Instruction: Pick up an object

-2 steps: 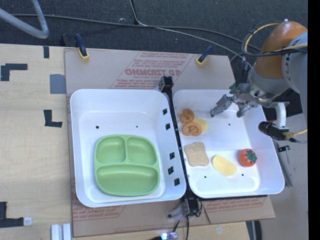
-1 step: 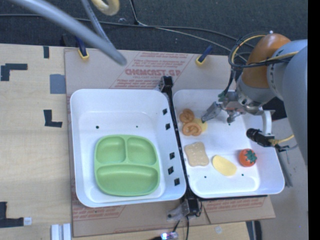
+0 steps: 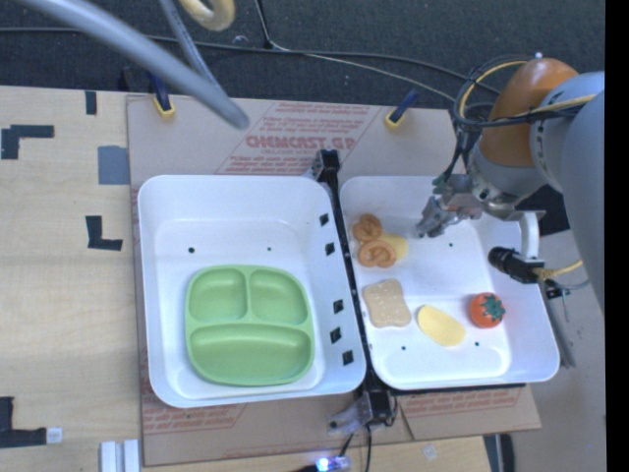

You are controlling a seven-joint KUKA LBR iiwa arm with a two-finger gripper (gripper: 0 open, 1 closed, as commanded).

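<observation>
Objects sitting in right bin (image 3: 531,362): yellow piece (image 3: 441,324) & tomato (image 3: 486,309) nearest cam, bread slice (image 3: 386,303) just behind, pretzels (image 3: 373,242) further back by divider. Green tray (image 3: 250,324) lying in left bin (image 3: 157,264). Gripper (image 3: 432,222) hovering over right bin's far part w/ nothing between fingers; fingers apart or together, can't tell.

Light wood desk (image 3: 59,293). Cardboard sheet (image 3: 295,136) lies flat on it; two white bins, left (image 3: 162,224) and right (image 3: 521,362), sit touching atop it.
</observation>
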